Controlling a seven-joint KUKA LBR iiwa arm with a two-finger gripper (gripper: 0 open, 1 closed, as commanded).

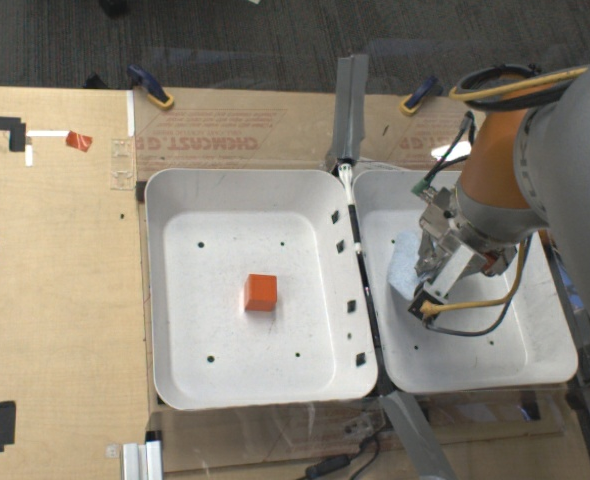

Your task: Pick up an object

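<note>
An orange-red cube (261, 293) lies near the middle of the left bin (175, 368). My gripper (427, 260) is low over the left part of the right bin (535, 363), reaching down from the grey arm with its orange band. A pale bluish thing (402, 268) lies on the floor of the right bin, right beside the gripper on its left. Part of it is hidden by the gripper, and I cannot tell whether the two touch.
A metal divider (360, 258) with black clips runs between the two bins. Cardboard (235, 133) lies behind the bins, held by blue and orange clamps (151, 85). A wooden board (45, 288) covers the bench on the left.
</note>
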